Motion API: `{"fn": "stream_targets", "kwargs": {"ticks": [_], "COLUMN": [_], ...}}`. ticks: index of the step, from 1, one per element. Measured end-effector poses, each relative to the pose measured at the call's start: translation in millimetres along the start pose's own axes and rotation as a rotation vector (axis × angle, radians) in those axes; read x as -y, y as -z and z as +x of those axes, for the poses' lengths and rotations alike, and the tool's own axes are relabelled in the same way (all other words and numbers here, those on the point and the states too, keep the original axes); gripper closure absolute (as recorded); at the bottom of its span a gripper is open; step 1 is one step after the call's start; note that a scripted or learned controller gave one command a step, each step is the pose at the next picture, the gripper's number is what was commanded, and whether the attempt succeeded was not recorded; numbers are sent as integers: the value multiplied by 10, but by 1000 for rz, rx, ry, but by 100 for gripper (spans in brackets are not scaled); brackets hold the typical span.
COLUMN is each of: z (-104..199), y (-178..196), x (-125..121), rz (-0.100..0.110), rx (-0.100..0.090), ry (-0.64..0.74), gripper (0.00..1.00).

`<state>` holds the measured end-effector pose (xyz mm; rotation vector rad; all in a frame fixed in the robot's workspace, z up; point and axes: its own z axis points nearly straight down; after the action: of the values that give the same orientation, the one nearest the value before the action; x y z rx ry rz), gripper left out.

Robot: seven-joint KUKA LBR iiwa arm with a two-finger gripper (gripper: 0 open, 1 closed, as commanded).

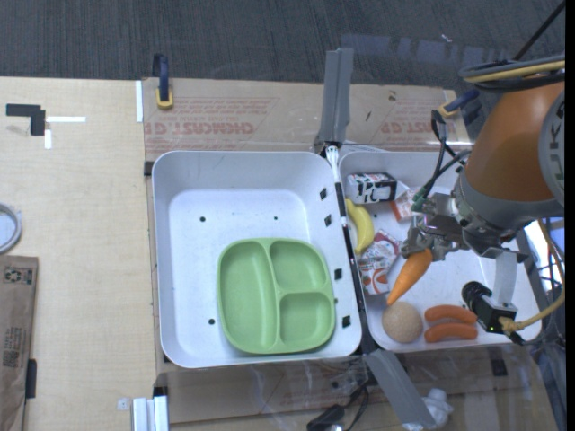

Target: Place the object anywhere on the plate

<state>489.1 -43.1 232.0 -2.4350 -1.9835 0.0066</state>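
Carrot (406, 277) at the end effector (429, 243), over the right bin (503, 348).

You can see the carrot's thick top clamped between the end effector's fingers, its tip slanting down toward a beige ball (402, 321). Just beside lie a banana (361, 224) and two sausages (451, 323). The green plate (275, 294) sits in the left bin (180, 241).

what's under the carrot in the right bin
The carrot lies partly over a crinkled wrapper, above the bin's white floor. Whatever sits beneath its top end is covered by the claw.
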Motion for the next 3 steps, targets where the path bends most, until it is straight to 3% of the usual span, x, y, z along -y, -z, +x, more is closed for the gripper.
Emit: {"fn": "stream_targets", "kwargs": {"ticks": [1,2,3], "z": [749,1028,693], "y": [-417,-407,330], "x": [-377,-1236,-822], "rz": [1,-1,0], "rx": [0,1,1], "ry": [96,-202,-452], "gripper": [100,100,100]}}
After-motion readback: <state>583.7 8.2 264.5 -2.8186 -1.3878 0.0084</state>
